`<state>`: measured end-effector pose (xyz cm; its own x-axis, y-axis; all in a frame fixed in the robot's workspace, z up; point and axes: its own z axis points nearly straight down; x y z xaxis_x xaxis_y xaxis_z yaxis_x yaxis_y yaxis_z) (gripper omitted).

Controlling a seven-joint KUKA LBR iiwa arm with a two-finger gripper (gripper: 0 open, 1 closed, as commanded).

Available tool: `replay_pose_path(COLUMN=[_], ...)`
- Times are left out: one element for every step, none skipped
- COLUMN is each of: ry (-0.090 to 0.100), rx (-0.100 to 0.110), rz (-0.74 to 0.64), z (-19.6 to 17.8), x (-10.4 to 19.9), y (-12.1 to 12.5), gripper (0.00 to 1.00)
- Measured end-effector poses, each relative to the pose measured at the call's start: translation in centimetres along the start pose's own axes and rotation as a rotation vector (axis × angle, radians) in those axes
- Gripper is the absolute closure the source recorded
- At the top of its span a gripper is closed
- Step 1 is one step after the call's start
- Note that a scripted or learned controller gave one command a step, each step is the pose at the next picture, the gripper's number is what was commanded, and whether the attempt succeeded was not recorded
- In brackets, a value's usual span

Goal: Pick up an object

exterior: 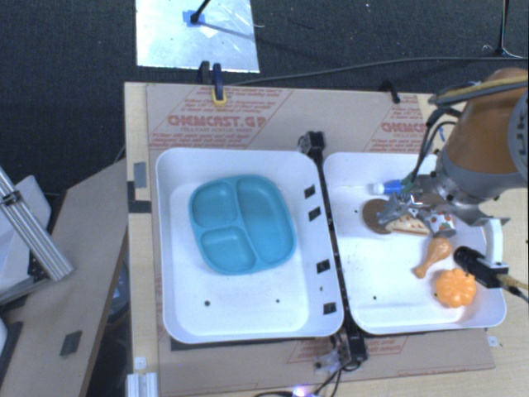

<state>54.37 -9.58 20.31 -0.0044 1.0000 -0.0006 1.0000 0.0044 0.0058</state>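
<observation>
Arm (488, 139) hangs over right bin (388, 292), cardboard bench (248, 118), dark carpet (66, 56); gripper (411, 202) state unclear.

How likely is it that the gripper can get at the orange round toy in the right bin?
Probably yes. The orange round toy lies uncovered near the right bin's front corner, nothing on top of it; only the drumstick sits close beside it. The gripper is over that same bin.
</observation>
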Motion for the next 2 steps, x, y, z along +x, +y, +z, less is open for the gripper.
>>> replay_pose_path(ry=[-0.001, 0.001], rx=[-0.002, 0.004], rz=[0.0, -0.004], z=[-6.3, -6.3], x=[-0.6, 4.1], y=[0.5, 0.5], gripper=[1.0, 1.0])
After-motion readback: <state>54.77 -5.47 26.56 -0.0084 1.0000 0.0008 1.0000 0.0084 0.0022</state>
